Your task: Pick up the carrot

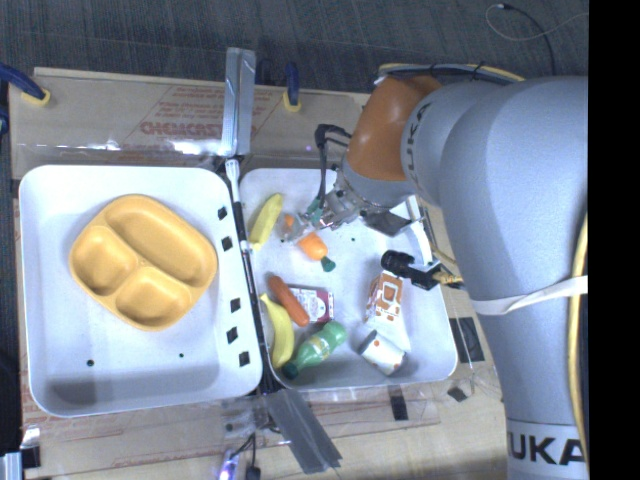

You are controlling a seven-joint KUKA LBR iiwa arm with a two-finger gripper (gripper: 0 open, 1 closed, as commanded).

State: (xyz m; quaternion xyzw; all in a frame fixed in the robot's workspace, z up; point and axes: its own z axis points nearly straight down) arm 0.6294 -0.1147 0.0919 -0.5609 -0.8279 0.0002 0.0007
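Camera view: fixed overhead, slanted, looking down on a worktop [120, 103] with two shallow white bins side by side.
Left bin [50, 348]: holds a yellow plastic tray with three compartments [142, 259], lying near the middle.
Right bin [440, 358]: holds the small items listed below.
Carrot: short orange plastic carrot with a green stub end [316, 249], in the upper middle of the right bin, lying on the bin floor.
End effector [322, 211]: at the end of the grey arm with the orange band [385, 138], low over the upper part of the right bin, just above and beside the carrot. Cannot tell whether it is wide or narrow; nothing seen held.
Other items: a yellow banana [265, 217] near the left wall at the top; a second yellow banana [279, 330] lower down; a long orange-red carrot-shaped piece [288, 300] lying on a small red packet [316, 304]; a green bottle [317, 347] near the bottom; a white and orange carton [385, 308] on the right.
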